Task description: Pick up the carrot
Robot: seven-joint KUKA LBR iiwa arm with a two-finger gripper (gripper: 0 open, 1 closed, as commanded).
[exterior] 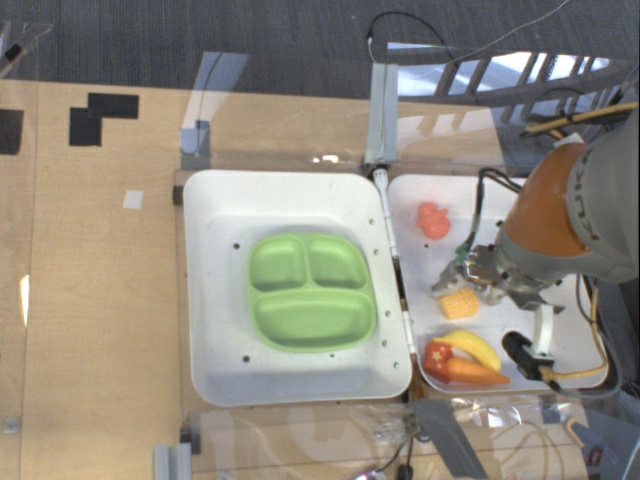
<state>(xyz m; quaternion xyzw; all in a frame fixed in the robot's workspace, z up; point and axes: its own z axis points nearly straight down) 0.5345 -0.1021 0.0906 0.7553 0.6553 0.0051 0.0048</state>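
The desk (pixel 100 298) carries two shallow white bins side by side. The left bin (pixel 215 368) holds a green divided plate (pixel 310 293). The right bin (pixel 405 203) holds the food items, and the arm (pixel 590 213) reaches over it from the right.

The gripper (pixel 468 268) hangs above the middle of the right bin, just beside a yellow corn piece (pixel 460 304). Whether the gripper is open or closed cannot be determined at this angle; nothing is visibly held.

The carrot (pixel 475 372) lies flat at the near edge of the right bin, touching a yellow banana (pixel 472 346) on its far side and a red pepper (pixel 437 356) at its left end. A pink item (pixel 433 220) sits well apart near the far wall.

Step in hand: approach. The gripper is judged not yet over the carrot.

Recommended procedure:
1. Translate toward the near edge until centred over the carrot's body.
2. Align the closing direction across the carrot's short axis.
3. Descend between banana and bin wall; clearance appears tight on both sides.
4. Close on the thicker portion, away from the pepper, to avoid lifting a neighbour.
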